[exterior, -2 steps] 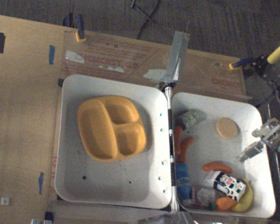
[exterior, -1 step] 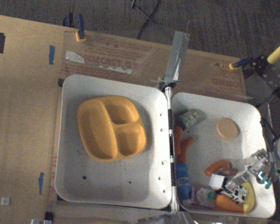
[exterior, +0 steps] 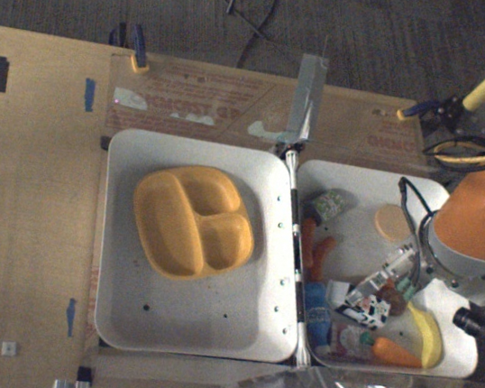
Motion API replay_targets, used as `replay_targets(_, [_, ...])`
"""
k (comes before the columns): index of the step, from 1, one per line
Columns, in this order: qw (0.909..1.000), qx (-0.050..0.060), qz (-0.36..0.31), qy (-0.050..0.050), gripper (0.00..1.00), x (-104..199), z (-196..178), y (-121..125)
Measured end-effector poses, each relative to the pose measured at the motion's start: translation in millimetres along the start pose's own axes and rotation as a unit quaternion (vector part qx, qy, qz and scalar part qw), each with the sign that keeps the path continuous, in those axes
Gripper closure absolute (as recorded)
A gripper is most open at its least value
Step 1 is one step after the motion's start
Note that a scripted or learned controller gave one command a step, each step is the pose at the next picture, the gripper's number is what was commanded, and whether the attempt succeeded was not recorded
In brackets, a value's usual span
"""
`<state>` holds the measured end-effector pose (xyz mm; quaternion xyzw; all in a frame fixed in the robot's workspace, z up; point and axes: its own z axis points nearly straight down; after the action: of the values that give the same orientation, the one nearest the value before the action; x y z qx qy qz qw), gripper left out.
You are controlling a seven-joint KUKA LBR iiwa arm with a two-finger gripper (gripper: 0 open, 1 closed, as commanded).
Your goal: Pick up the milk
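Nearest the camera, an orange carrot [exterior: 397, 353] and a yellow banana [exterior: 427, 335] lie in the right bin [exterior: 462, 365]. Just above them the fingers [exterior: 383, 286] descend onto the black-and-white milk carton [exterior: 367, 309]; whether they pinch it, I cannot tell. An orange sectioned plate [exterior: 192, 221] sits in the left bin [exterior: 116, 242].

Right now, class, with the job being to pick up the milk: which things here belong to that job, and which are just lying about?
Belongs to the job:
milk carton, black-and-white, in the right bin
pincer, low over the carton

Just lying about:
yellow divided plate in the left bin
banana
carrot
round tan disc
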<state>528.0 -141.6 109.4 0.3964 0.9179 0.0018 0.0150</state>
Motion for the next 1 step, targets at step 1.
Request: replay_targets(1, [0.9997,0.007,0.022,0.013,0.00,26.2,-73.8,74.3])
